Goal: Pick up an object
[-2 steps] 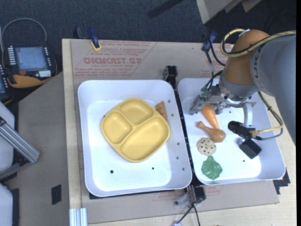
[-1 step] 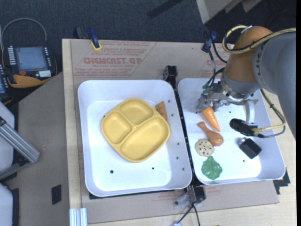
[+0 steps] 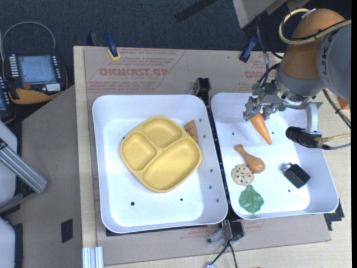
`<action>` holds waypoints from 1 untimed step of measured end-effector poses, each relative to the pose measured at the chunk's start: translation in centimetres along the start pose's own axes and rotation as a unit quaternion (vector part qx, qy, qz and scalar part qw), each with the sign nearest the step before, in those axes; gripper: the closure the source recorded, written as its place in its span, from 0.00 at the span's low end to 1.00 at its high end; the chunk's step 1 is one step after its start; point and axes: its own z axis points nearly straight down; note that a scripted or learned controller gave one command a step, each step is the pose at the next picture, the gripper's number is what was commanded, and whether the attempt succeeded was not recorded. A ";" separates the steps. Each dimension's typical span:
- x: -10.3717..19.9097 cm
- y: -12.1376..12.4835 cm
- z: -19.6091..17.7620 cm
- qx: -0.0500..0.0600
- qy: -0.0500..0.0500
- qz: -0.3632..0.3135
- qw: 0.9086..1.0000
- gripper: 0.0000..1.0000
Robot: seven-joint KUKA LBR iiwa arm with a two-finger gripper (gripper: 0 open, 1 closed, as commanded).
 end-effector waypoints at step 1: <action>-0.6 0.3 -6.2 0.000 0.000 0.000 1.000 1.00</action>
